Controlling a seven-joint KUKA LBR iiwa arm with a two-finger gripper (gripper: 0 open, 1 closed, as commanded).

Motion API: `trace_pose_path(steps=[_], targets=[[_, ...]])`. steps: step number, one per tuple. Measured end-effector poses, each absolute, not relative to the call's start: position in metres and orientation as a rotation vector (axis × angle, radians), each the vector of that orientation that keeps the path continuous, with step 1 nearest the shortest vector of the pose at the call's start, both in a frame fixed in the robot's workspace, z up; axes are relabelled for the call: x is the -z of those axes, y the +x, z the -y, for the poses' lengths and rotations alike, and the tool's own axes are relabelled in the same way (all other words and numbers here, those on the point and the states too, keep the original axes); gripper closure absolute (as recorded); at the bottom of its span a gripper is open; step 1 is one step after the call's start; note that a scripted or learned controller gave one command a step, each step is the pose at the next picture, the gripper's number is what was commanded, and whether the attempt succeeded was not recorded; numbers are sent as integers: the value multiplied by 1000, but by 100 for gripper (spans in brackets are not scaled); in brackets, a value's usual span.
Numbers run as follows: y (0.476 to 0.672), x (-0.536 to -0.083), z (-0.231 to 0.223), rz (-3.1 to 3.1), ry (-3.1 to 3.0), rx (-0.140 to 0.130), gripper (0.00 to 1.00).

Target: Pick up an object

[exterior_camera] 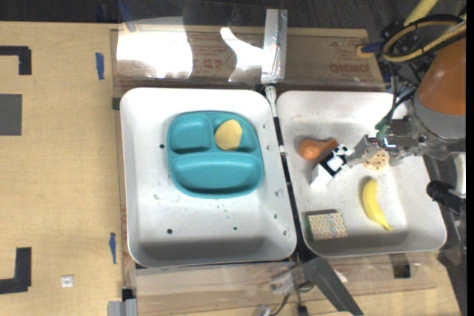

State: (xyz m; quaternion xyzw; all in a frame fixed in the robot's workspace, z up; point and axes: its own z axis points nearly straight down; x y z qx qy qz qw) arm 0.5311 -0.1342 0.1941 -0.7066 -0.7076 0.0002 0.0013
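Observation:
My gripper reaches in from the right and sits low over the middle of the right bin. Its black-and-white tip lies just right of an orange, carrot-like object, close to it or touching; I cannot tell which. A small speckled tan piece lies right behind the gripper, under the wrist. A yellow banana rests toward the bin's front right. A small patterned pad lies at the front left of that bin. Nothing is visibly held.
The left bin holds a teal divided plate with a yellow rounded object in its upper right compartment. A clear plastic sheet stands behind the bins. Cables hang at the back right.

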Motion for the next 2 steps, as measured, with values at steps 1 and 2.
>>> trace_pose_path(steps=[1,2], targets=[[481,-88,146,2347,-2097,5,0],[487,-87,155,2458,-1964,6,0]])
